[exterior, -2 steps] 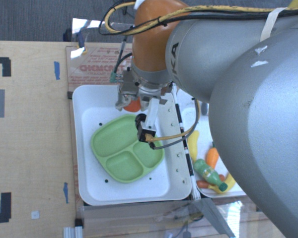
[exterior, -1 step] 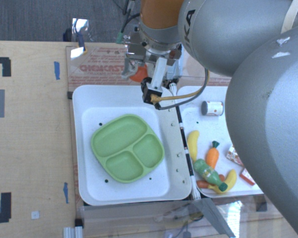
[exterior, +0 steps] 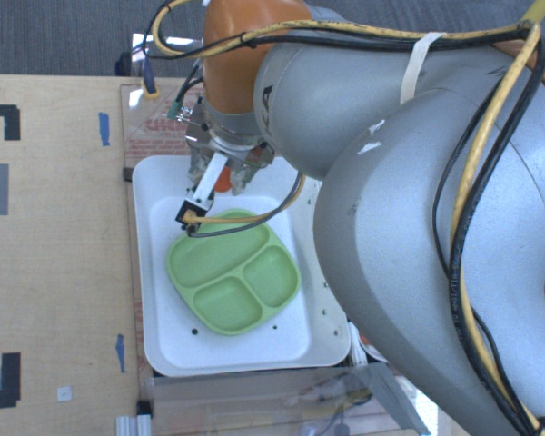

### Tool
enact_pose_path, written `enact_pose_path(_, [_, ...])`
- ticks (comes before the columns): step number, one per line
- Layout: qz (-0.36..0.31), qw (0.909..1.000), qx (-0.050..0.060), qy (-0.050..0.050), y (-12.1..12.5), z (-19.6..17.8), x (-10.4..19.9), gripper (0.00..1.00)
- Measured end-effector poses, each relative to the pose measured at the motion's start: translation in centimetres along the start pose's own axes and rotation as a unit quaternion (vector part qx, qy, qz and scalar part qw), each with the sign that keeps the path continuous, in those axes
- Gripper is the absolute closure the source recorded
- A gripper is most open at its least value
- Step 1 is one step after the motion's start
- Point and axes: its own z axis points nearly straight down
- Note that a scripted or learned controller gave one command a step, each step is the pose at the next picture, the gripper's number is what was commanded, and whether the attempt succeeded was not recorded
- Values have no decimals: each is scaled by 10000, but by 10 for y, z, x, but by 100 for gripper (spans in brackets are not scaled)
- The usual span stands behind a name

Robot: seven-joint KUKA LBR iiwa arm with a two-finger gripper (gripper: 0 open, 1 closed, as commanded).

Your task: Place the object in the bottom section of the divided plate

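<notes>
A green divided plate [exterior: 174, 271] lies in the white bin [exterior: 154, 216], tilted in the view. It has one large section at the upper left and two smaller ones, the lowest [exterior: 227, 304] near the bin's front. All three sections look bare. My gripper [exterior: 223, 173] hangs over the bin's far end, just above the plate's upper rim. A small orange-red object [exterior: 222, 181] shows between its fingers, above the bin floor.
The grey arm covers the right side of the view and hides most of the second bin [exterior: 331, 321]. A pale wooden board [exterior: 54, 243] with blue tape marks and black corner marks lies left of the bin.
</notes>
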Motion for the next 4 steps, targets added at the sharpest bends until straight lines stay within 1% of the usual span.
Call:
enact_pose_path(1, [-1,10000,-4,3,0,0,0,0])
enact_pose_path(2, [468,9989,-23,17,-14,-38,-6,0])
enact_pose_path(3, [208,9998,-7,7,-95,79,-37,0])
enact_pose_path(4, [-256,9994,-220,108,-147,88,-61,0])
